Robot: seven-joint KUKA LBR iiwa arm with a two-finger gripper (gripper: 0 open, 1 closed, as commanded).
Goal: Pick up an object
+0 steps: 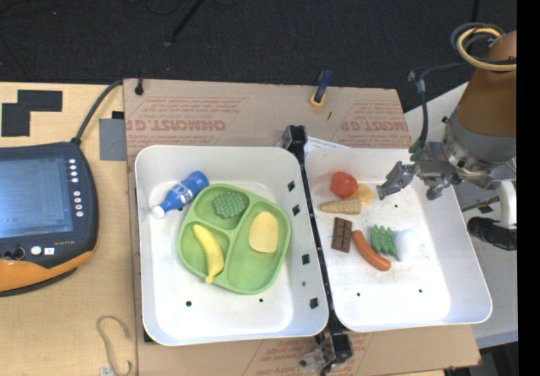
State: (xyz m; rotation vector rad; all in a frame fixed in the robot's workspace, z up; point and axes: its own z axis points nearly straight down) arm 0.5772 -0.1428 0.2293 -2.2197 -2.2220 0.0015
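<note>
Hovering over the right bin (456, 298), our gripper (415, 179) seems open-jawed and empty, poised beside the tomato (342, 184) because the toys cluster there.

- The grey arm (485, 126) with its orange band is seen reaching in from the right.
- The two-finger claw (415, 180) is held low, pointing left.

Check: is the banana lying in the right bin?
No, the banana lies on the green plate in the left bin.
</note>
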